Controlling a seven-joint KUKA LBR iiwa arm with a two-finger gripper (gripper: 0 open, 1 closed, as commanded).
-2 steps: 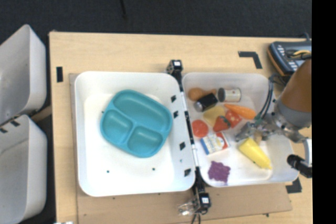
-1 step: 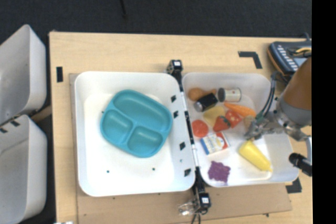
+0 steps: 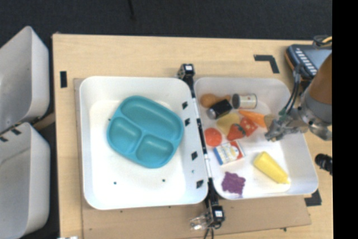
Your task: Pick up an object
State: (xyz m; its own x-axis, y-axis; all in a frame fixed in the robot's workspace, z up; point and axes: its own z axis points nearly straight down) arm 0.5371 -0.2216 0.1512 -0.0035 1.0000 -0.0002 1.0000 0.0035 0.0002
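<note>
My gripper (image 3: 274, 134) hangs low over the right part of the right bin (image 3: 299, 176), coming in from the right edge. Nothing shows between its fingers. Just left of it lie an orange carrot-like piece (image 3: 253, 118) and a red piece (image 3: 237, 131). A yellow corn-like object (image 3: 271, 168) lies below the gripper. Further left are a red-orange round thing (image 3: 212, 136), a small white carton (image 3: 228, 152), a purple clump (image 3: 233, 182), a black cylinder (image 3: 220, 108), a silver can (image 3: 246, 101) and a brown round thing (image 3: 208, 100).
The left bin (image 3: 95, 182) holds a teal divided plate (image 3: 145, 131). A black divider strip (image 3: 196, 131) runs between the bins. A dark device (image 3: 305, 59) sits at the bench's right rear. White blocks (image 3: 19, 81) stand at the far left.
</note>
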